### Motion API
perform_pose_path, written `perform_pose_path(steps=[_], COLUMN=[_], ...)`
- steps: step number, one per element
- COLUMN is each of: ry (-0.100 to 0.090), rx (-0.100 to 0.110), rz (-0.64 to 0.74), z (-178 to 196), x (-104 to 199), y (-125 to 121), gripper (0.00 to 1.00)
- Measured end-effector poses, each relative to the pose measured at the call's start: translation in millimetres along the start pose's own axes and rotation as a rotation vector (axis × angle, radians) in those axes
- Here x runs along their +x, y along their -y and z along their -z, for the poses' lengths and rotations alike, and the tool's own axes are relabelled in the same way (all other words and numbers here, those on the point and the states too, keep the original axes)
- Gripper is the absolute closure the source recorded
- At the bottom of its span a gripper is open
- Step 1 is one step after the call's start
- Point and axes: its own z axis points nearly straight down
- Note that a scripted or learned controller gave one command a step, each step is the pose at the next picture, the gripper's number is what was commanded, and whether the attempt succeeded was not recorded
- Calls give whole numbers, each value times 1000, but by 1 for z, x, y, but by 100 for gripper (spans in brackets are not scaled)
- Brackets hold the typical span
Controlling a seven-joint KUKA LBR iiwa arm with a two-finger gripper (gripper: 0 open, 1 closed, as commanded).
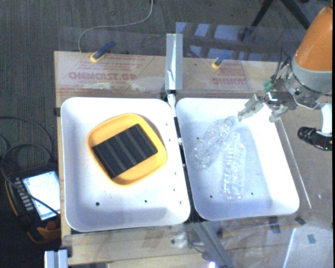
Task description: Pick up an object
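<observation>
A yellow rounded block with a black ribbed top [127, 148] lies in the left bin [78, 205]. Two clear, crumpled plastic bottles rest in the right bin [279, 200]: one slanted [212, 140], the other lengthwise [233, 169] beside it. My gripper [262, 111] hovers over the right bin's far right corner, just beyond the top of the slanted bottle. Its fingers are spread open with nothing between them. One fingertip [244, 114] points toward the slanted bottle's neck.
A grey metal divider post [173, 66] stands at the back between the bins. Two clamps [102, 51] [218, 63] sit on the wooden backboard. Cables and a small screen device [36, 194] lie on the floor at the left.
</observation>
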Motion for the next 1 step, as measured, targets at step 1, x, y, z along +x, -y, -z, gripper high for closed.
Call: perform_pose_path(steps=[1], ry=[1], rx=[0], rz=[-369], z=[13], x=[18], y=[15], gripper=[0])
